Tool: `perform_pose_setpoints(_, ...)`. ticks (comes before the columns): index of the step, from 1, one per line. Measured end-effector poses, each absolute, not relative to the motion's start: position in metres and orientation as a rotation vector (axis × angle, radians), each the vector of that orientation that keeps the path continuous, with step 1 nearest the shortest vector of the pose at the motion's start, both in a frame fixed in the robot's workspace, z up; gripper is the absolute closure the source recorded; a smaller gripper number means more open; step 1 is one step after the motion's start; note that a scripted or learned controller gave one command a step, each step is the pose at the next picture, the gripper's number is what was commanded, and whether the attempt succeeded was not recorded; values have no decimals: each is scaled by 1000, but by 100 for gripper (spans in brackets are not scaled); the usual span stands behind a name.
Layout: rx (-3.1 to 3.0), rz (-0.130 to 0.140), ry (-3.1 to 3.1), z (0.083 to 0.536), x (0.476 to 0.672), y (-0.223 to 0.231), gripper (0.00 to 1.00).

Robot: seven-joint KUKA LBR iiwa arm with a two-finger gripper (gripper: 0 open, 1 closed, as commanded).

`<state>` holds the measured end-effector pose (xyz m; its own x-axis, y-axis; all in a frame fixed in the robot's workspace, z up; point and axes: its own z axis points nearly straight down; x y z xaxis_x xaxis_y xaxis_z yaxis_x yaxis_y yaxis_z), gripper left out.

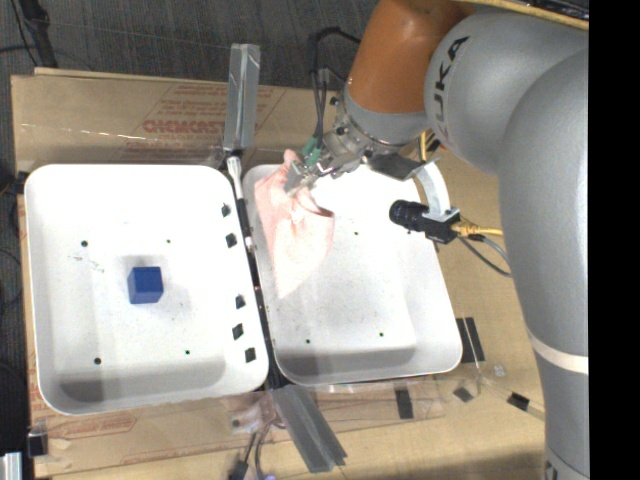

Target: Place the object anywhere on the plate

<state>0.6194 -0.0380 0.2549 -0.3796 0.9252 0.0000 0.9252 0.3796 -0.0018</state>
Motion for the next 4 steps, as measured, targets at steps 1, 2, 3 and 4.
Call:
perform_pose_setpoints(1, -1738, 5, -2613, 231, 619, -36, 100)
perform_pose_setpoints(2, -1174, 5, -2909, 221, 605, 11, 100)
perform_pose_setpoints(3, -565, 4, -3085, 225, 597, 71, 100)
perform_pose_setpoints(4, 6, 1, -3141, 230, 589, 120, 100)
